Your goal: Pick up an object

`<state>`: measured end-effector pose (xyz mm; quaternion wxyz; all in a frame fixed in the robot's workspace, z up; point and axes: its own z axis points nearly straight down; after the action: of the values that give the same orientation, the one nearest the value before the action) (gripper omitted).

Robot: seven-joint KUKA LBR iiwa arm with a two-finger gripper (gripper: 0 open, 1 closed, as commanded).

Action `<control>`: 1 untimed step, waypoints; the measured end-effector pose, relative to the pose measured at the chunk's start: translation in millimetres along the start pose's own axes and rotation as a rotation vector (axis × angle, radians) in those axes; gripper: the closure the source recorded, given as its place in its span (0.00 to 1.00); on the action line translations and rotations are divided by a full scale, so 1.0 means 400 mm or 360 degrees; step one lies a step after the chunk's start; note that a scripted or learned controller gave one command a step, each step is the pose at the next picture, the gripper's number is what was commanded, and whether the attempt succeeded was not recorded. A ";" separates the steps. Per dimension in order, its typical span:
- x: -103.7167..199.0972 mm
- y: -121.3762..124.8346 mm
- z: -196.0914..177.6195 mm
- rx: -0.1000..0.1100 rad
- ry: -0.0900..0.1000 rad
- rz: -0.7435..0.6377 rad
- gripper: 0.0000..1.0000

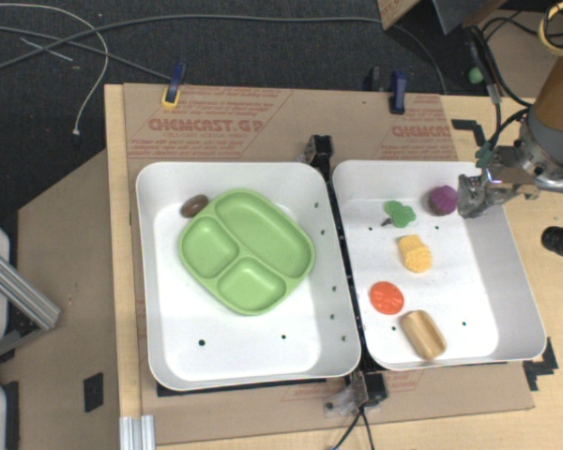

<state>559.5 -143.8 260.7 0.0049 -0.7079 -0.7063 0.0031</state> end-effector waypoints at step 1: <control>0.000 0.005 -0.013 -0.0016 -0.0003 -0.0004 0.00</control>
<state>561.5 -143.6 265.9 0.0006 -0.7070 -0.7072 0.0002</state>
